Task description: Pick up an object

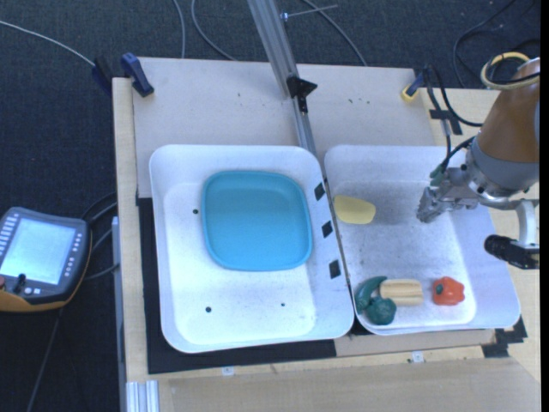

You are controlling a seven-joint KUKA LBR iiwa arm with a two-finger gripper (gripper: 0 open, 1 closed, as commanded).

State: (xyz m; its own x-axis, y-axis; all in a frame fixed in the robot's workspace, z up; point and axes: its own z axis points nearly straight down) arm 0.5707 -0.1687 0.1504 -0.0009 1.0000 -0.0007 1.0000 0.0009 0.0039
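Observation:
In the right bin [403,239] a pale yellow lump [354,210] lies near the left wall. Along the front wall sit a green vegetable [375,299], a tan block [401,292] and a red pepper-like toy [446,291]. My gripper [431,208] hangs over the bin's upper right part, above the bin floor and well apart from all the objects. Nothing shows beneath or between its tip.
The left bin [176,230] holds a blue square plate [256,219]. A metal pole [279,50] slants over the seam between the bins. A teach pendant [39,256] lies on the floor at left. Cables run across the carpet.

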